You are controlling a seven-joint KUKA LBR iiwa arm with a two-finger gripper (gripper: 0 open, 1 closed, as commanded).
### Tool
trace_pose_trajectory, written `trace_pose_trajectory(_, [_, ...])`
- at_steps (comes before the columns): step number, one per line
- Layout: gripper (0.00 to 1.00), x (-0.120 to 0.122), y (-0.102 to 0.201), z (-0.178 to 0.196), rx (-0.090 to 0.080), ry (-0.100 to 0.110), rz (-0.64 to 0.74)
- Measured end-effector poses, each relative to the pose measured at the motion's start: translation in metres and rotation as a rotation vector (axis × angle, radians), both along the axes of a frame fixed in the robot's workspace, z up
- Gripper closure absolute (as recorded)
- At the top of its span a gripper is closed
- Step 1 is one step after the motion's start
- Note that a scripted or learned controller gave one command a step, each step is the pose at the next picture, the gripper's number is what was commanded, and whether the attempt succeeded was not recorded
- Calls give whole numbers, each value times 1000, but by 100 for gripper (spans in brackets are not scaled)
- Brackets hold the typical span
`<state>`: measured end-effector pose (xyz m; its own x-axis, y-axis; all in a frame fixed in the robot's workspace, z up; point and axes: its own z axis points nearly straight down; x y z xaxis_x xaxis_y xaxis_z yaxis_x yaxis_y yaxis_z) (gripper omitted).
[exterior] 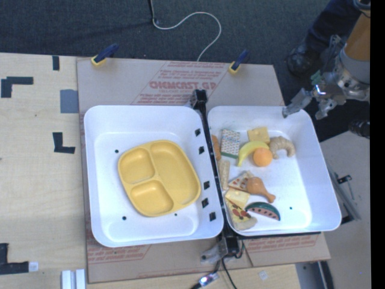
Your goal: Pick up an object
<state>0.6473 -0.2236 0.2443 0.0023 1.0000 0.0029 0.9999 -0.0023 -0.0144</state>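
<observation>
Camera view: end effector (308,104) above right bin (322,167) corner; finger state unreadable.

We look down at a slant from above the bench (36,161). Both white bins (96,161) sit fully within our frame.

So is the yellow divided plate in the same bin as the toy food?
No, the yellow plate lies alone in the left bin, while the toy food is in the right bin.

Gripper (307,104) above right bin (319,161) far corner; toy food inside; yellow tray (159,177) in left bin (99,161).
</observation>
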Motion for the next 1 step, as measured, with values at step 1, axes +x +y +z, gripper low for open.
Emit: trace_pose_trajectory(1, [0, 3, 1, 9, -3, -13, 4])
